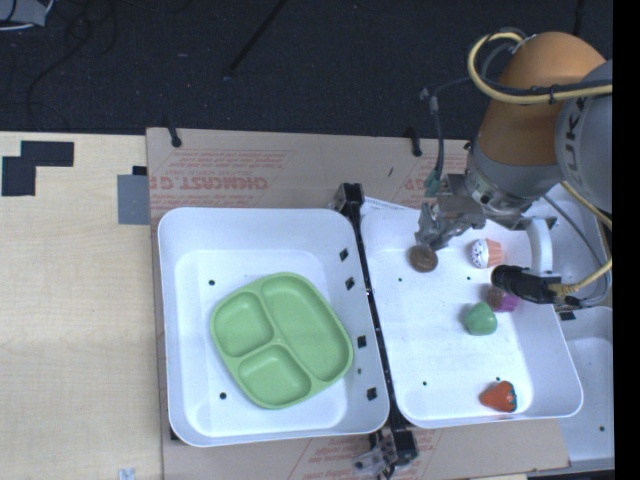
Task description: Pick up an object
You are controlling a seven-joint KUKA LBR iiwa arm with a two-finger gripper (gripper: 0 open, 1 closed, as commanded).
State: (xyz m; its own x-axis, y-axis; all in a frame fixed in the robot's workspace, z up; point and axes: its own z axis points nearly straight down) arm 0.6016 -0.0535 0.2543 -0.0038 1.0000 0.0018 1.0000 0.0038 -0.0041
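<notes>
At five o'clock in the right bin (pixel 430 358), nearest the camera, a red-orange object (pixel 498 396) is seen lying alone close to the wall. Across the divider, at nine o'clock from it, a green divided plate (pixel 280 338) is laid flat in the left bin (pixel 190 268); that shape is judged awkward to seize. Farther in, toward three o'clock of the right bin, a green lump (pixel 480 319) and a purple piece (pixel 504 304) are found just beside each other. Toward twelve o'clock a brown disc (pixel 423 258) lies flat, with a small white striped object (pixel 485 253) near it at its three o'clock.

The gripper (pixel 437 232) is held just over the disc, at its one o'clock, seemingly so that it can be lowered on it. The disc is therefore judged to be the object aimed at. Contact cannot be confirmed, and whether the gripper is released or clenched cannot be told.

Both bins are set on a printed cardboard sheet (pixel 260 168) over a pale bench (pixel 70 318). Beyond, at twelve o'clock, a dark floor (pixel 250 48) with loose cables is seen.
</notes>
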